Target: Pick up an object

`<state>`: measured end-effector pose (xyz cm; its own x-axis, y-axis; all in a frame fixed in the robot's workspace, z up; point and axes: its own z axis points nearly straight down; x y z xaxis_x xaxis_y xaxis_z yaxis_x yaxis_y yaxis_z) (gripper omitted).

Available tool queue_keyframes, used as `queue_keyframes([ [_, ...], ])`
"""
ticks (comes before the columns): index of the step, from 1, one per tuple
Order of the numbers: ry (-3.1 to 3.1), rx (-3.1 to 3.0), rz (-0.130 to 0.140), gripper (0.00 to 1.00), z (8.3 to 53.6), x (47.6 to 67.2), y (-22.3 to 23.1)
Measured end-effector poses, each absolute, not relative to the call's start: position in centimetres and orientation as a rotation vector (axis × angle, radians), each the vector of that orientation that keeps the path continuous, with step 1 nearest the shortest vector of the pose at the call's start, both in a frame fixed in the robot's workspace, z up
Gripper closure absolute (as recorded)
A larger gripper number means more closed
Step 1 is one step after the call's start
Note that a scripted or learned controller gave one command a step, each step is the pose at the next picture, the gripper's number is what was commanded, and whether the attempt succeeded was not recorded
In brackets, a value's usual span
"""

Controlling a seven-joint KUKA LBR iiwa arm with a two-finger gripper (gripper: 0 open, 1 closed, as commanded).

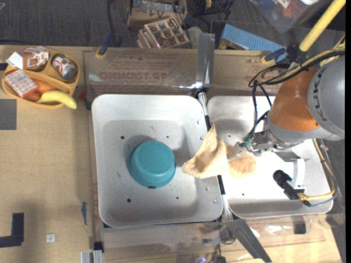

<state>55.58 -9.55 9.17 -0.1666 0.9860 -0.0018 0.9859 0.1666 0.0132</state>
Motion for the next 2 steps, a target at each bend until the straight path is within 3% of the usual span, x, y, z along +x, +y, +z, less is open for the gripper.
queue_keyframes([
  [2, 2.392, 2.021, 0.014, 0.0, 9.17, 55.58, -9.55],
])
